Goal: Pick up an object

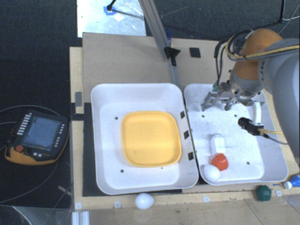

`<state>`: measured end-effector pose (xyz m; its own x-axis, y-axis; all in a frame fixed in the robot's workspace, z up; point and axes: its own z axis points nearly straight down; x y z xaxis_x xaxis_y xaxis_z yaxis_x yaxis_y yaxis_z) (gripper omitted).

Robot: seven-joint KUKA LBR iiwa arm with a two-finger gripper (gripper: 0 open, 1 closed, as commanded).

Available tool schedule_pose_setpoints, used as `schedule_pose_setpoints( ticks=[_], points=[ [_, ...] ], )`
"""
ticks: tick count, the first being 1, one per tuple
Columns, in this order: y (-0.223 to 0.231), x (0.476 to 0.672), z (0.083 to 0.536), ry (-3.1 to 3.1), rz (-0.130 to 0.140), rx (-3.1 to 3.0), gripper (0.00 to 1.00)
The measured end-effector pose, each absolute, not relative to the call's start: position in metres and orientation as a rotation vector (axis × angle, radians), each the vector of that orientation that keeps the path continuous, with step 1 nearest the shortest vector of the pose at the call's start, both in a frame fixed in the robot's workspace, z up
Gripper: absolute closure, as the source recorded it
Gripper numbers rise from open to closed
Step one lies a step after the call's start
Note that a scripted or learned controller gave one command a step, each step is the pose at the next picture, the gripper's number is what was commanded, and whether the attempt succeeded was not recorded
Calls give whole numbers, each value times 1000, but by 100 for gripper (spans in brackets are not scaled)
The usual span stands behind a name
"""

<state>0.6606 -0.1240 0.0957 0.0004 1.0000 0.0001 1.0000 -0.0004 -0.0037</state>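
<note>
Two shallow white bins sit side by side; the left bin [105,172] carries a square yellow plastic plate [151,138], likely out of the way. In the right bin [274,165], the pickable things cluster near the front: a small white block [217,143], a round red ball [220,161] touching it, and a white egg-shaped ball [212,173] at the corner. Well apart from them, the gripper [224,99] hovers over the bin's far end, nothing visibly in its grasp; its exact state I cannot tell.
</note>
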Motion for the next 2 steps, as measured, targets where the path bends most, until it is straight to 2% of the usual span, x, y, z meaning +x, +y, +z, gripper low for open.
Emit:
schedule_pose_setpoints(
  ticks=[1, 2],
  points=[
    [-124, 663, 109, -2224, -2, -2223, 100],
    [-125, 660, 173, -2224, -5, -2225, 100]
  ],
)
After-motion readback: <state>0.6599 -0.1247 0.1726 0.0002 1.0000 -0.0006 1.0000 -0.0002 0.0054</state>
